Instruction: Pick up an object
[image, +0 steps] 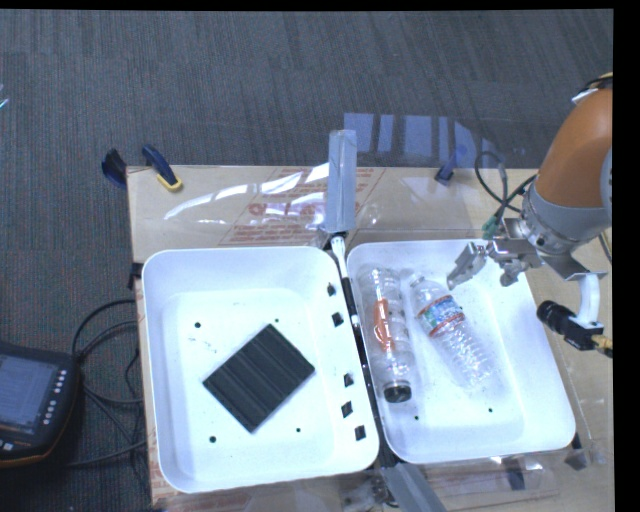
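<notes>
Camera view looks down at a slant on my bench (240, 200), where two shallow white bins sit side by side. In the right bin (540, 420) lie two clear plastic bottles. The one nearer the divider (388, 330) has a copper-coloured mark on its side and a dark cap pointing toward the near rim; I cannot read anything on it. The other bottle (455, 330) wears a blue, white and red label band near its neck, too small for me to make out the writing, and it lies tilted, its base toward the near right corner. The two bottles lie close together, near touching at their upper ends. Faint red printing shows on the bench sheet behind the left bin, unreadable.

My tool (490, 263) hangs over the right bin's far right part, just beyond the labelled bottle's top; its fingers are spread and nothing sits between them.

The left bin (170, 420) holds a dark ribbed flat pad (259, 376), turned diagonal, with bare white floor on all sides. The right bin's near half and right wall stay roomy. A blue and yellow clamp (160, 168) grips the bench's far left corner.
</notes>
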